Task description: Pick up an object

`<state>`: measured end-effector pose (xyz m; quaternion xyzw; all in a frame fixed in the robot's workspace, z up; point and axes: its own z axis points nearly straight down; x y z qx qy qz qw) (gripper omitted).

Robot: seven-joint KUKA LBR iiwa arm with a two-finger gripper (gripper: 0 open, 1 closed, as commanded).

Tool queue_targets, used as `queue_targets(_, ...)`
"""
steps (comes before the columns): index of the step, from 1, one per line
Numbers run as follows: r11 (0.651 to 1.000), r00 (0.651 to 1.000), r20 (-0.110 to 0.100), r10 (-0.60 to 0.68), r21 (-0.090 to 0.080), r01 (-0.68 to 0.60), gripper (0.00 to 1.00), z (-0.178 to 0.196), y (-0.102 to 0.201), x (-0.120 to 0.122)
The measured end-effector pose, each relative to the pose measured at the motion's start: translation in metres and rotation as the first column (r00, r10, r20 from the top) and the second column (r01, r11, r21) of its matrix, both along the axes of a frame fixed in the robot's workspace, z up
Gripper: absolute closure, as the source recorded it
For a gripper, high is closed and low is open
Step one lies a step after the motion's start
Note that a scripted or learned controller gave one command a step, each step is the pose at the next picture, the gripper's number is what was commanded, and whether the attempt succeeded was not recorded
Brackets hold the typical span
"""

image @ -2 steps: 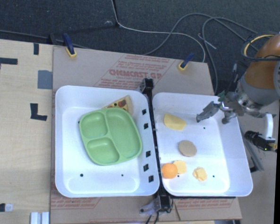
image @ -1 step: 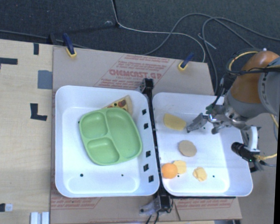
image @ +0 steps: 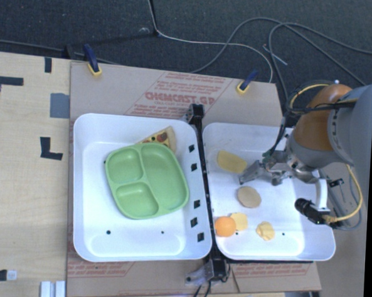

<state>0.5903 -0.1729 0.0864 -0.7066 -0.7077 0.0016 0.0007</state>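
Camera view, looking down on both bins. Arm [image: 338,132] reaches in from the right, orange band above the wrist, w/ the gripper [image: 263,173] low over the right bin [image: 312,243]. Fingers are spread a bit, one prong aimed left toward the bin's middle, and nothing sits between them. Gripper's got no hold on anything.

Right bin contents: pale yellow flat piece [image: 231,161] just left of the gripper tips, near but apart. Tan round piece [image: 249,196] just below the gripper, also not touching as far as I can see. Lower down, an orange ball [image: 225,226] up against a small yellow chunk [image: 239,221], and a second yellow lump [image: 265,230] to their right, near the front wall.

Left bin [image: 86,189]: green divided tray [image: 146,180] lying flat, tilted in plan, w/ a pizza-slice toy [image: 161,137] poking out behind its top edge. Black divider strip [image: 199,177] runs between the bins.
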Motion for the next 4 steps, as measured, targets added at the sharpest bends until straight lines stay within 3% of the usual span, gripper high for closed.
queue_targets(1,1.0,1.0,0.003,0.001,0.001,-0.001,1.0,0.013,0.001,0.001)
queue_targets(4,1.0,1.0,0.007,0.0,0.001,0.0,1.0,0.141,0.003,0.014)
